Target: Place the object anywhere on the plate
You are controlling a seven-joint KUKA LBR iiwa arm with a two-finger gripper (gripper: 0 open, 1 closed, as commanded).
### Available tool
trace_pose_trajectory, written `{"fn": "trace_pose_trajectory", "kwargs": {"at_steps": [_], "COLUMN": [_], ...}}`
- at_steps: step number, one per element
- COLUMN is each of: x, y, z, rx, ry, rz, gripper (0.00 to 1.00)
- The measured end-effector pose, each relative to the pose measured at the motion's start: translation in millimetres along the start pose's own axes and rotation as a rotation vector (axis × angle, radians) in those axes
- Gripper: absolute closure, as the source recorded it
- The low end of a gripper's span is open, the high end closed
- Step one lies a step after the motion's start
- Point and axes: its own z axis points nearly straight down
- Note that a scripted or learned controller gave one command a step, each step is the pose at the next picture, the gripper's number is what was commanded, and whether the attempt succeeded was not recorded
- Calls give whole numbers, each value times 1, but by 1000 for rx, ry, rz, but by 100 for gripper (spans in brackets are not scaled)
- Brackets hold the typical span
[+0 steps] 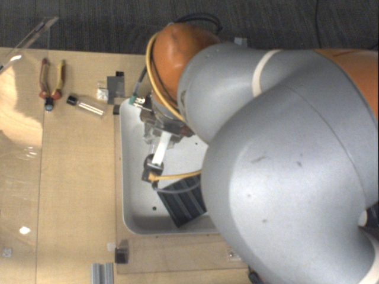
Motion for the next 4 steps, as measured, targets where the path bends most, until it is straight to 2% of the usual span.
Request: {"fn": "trace_pose_trajectory", "kwargs": {"at_steps": [1, 2, 3, 4], "x": [27, 30, 29, 26], "y": [77, 76, 76, 78], "z": [-6, -17, -17, 86], "rx": [-2, -3, -3, -3], "ry": [0, 0, 0, 1], "rz": [-363, -373, -372, -177], "gripper": [100, 100, 0, 0]}}
